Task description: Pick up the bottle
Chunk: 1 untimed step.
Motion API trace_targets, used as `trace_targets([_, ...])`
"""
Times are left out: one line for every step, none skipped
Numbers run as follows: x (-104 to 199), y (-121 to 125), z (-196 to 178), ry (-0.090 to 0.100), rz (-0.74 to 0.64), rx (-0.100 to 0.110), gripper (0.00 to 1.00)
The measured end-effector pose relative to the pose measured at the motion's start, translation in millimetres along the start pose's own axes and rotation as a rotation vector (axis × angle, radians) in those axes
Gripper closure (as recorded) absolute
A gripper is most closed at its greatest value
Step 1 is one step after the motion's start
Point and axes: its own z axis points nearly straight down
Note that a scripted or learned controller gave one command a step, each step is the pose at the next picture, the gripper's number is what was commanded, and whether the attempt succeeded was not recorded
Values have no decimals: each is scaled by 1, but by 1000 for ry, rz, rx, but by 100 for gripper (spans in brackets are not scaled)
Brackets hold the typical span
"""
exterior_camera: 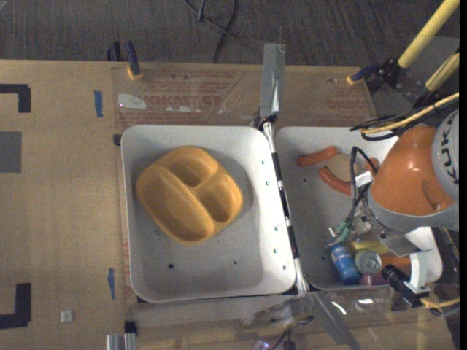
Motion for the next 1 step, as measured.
trace_targets([53,44,-88,-1,41,10,100])
